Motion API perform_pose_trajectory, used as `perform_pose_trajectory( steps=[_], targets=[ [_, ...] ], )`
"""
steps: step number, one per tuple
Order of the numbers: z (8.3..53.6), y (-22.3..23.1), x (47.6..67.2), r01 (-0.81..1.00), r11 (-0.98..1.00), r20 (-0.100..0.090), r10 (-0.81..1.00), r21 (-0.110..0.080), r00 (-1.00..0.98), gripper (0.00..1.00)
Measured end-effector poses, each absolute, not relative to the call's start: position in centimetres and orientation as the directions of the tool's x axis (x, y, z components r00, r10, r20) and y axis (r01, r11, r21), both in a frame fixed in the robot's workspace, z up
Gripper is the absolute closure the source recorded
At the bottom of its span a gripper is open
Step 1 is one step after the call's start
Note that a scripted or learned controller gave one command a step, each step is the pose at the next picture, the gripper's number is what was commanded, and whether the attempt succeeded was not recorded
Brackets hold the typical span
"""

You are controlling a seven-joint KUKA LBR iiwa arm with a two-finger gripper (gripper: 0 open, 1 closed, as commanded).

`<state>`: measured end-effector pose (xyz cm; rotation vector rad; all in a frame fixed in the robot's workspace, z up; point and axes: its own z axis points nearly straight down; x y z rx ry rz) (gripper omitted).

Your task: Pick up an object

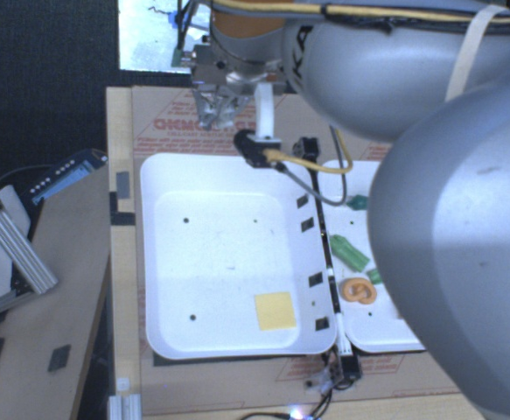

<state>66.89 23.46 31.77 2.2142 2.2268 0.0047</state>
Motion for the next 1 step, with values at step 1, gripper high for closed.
perform_pose_trajectory(
  steps=[1],
  targets=[
    [33.54,23.38,66.19,1.0,0.005,0.001,1.0,0.004,-0.005,1.0]
  ],
)
